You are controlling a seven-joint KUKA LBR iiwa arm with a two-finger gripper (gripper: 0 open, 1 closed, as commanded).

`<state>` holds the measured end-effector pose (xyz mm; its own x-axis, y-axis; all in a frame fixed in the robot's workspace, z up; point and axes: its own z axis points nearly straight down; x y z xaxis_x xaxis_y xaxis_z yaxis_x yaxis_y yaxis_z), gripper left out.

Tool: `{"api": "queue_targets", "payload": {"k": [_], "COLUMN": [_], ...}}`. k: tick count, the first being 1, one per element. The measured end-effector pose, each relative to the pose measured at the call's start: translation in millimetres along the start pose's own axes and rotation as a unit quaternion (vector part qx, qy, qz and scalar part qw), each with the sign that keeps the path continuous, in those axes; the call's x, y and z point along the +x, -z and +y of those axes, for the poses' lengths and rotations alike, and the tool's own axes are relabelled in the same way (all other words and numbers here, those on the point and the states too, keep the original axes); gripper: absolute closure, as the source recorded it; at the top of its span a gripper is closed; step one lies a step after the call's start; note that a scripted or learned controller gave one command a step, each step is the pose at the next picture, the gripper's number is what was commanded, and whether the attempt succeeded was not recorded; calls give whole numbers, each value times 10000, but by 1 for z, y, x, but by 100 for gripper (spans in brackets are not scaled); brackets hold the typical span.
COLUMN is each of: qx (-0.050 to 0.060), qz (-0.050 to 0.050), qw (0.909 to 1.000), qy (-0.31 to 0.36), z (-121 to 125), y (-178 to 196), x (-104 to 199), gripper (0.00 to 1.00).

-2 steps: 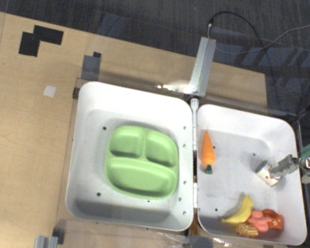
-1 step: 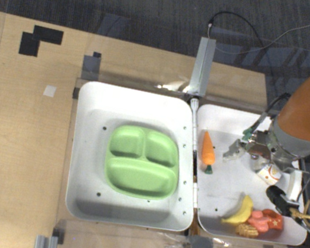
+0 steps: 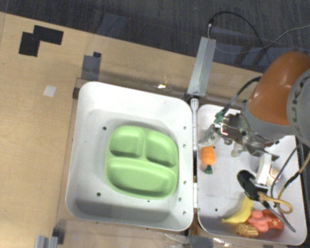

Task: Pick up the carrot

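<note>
Gripper (image 3: 223, 143) over right bin (image 3: 211, 207), fingers apart, holding nothing. Carrot (image 3: 208, 156) just below it near the bin's left wall. Banana (image 3: 240, 211) near right.

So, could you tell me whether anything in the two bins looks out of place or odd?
Nothing stands out. The green divided plate sits level in the left bin. In the right bin, the carrot lies by the left wall, and the banana and other toy foods are bunched in the near corner.
</note>
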<state>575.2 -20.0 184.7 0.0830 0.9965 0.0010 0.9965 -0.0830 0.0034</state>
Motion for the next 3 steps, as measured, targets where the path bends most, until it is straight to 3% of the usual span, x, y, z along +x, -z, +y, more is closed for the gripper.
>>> {"api": "queue_targets", "payload": {"k": [1, 2, 3], "qx": [11, -10, -32], "qz": [2, -4, 0], "qw": [9972, 9998, 9999], "qy": [-753, -174, -147], "z": [-17, 19, 21], "y": [0, 1, 13], "x": [45, -8, -7], "gripper": [0, 0, 100]}}
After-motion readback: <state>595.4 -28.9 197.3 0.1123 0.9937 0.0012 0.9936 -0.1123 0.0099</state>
